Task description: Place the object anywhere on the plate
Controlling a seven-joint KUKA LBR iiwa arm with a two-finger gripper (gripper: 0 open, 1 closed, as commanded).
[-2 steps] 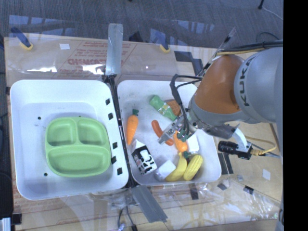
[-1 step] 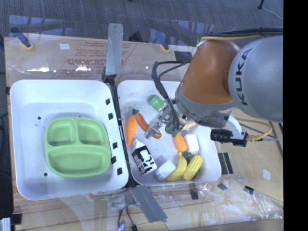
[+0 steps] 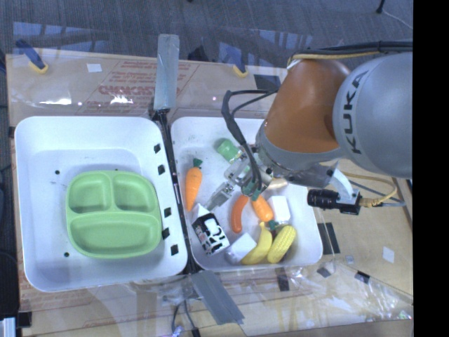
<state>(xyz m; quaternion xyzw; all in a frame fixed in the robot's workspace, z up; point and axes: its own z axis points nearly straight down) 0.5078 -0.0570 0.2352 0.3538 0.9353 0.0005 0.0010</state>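
In the left bin point(image 3: 28, 188) lies the green plate point(image 3: 112, 214). In the right bin point(image 3: 210, 128) the gripper point(image 3: 242, 181) hangs among toy food, fingers slightly parted, holding nothing; a carrot point(image 3: 192, 186) lies just left. Beyond the bench, grey carpet point(image 3: 105, 5).

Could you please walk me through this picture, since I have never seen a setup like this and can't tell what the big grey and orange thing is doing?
The picture comes from one fixed camera above a bench, looking down at a slant. The big grey and orange thing is a robot arm reaching in from the right; its gripper hangs low over the right bin. I cannot tell from this angle whether it grasps anything.

That bin holds toy food: a carrot, a banana, corn, a small green piece, a red-orange piece, plus a black-and-white block and white blocks.

The left bin holds a green divided plate, where the arm is meant to put an item. Nothing lies on the plate yet.
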